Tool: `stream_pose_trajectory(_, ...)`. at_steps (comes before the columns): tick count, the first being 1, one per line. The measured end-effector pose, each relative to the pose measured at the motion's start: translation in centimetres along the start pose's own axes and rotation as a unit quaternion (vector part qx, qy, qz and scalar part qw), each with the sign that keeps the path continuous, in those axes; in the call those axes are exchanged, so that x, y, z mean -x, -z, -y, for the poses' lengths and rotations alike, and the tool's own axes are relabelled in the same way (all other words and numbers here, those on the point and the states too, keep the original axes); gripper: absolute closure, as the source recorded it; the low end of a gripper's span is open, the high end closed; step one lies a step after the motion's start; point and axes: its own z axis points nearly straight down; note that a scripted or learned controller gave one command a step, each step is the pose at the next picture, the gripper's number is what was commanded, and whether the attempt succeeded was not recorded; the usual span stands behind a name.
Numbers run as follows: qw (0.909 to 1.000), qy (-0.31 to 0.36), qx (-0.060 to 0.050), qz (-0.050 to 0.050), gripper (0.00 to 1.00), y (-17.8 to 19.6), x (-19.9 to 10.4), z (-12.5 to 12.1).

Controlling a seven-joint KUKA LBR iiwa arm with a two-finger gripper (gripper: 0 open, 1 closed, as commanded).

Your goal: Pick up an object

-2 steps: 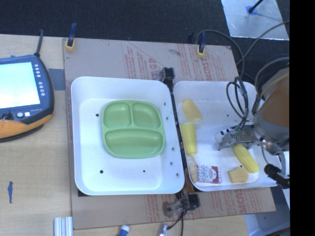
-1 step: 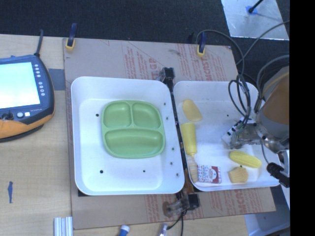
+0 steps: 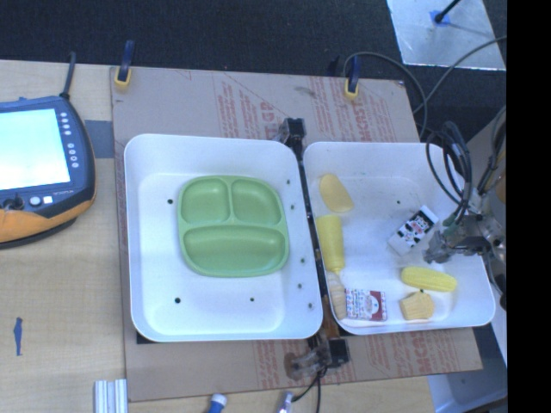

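Observation:
The right bin (image 3: pixel 379 166) holds several items. A pale yellow lump (image 3: pixel 336 193) lies at its upper left, with a long yellow piece (image 3: pixel 330 242) below it along the left wall. A red and white carton (image 3: pixel 366 304) and a yellow wedge (image 3: pixel 417 305) lie near the front wall. A yellow corn cob (image 3: pixel 428 278) lies at the right, and a small white and black box (image 3: pixel 411 229) sits above it. My gripper (image 3: pixel 446 244) hangs low at the bin's right side, just right of the box and above the cob.
The left bin (image 3: pixel 146 308) carries a green divided plate (image 3: pixel 232 225). A tablet-like pendant (image 3: pixel 39 166) rests on the bench at far left. Dark cables (image 3: pixel 452 166) loop over the right bin's far right corner. Clamps (image 3: pixel 123 74) hold the cardboard base at the back.

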Motion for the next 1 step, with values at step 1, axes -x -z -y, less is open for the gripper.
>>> stream_pose_trajectory(1, 1.0000, 0.000, -0.001, 0.000, 0.00, -0.06, -0.04, 0.03)
